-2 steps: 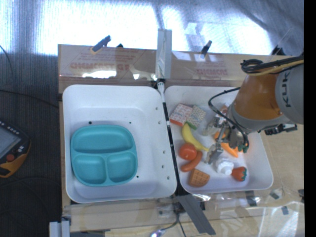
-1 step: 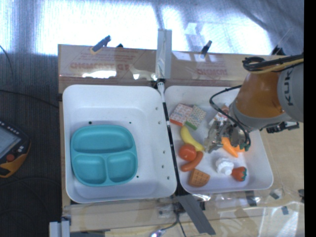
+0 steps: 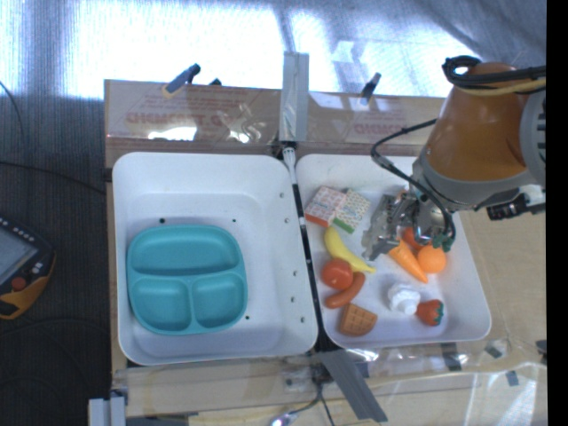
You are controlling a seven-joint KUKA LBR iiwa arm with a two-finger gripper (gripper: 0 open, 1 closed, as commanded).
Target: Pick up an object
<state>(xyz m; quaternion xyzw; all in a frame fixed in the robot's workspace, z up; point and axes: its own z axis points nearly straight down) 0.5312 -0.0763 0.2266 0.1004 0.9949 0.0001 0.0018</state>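
Note:
My gripper [image 3: 383, 238] hangs low in the right bin [image 3: 461, 322], its metal fingers pointing down-left with a narrow gap between them. Nothing shows between the fingers. Just left of the tips lies a yellow banana [image 3: 343, 248]. A carrot [image 3: 407, 259] and an orange fruit [image 3: 432, 259] lie right beside the fingers. Further toys in this bin: a patterned box [image 3: 337, 207], a red tomato [image 3: 336, 273], a sausage [image 3: 344, 292], a waffle [image 3: 357, 319], a white piece [image 3: 404, 299] and a strawberry [image 3: 429, 311].
The left bin [image 3: 142, 185] holds a teal divided plate [image 3: 186, 278]. A metal divider [image 3: 295, 96] rises between the bins at the back. The arm's orange wrist band [image 3: 479, 131] overhangs the right bin's far right corner. A handheld controller [image 3: 18, 269] lies at the far left.

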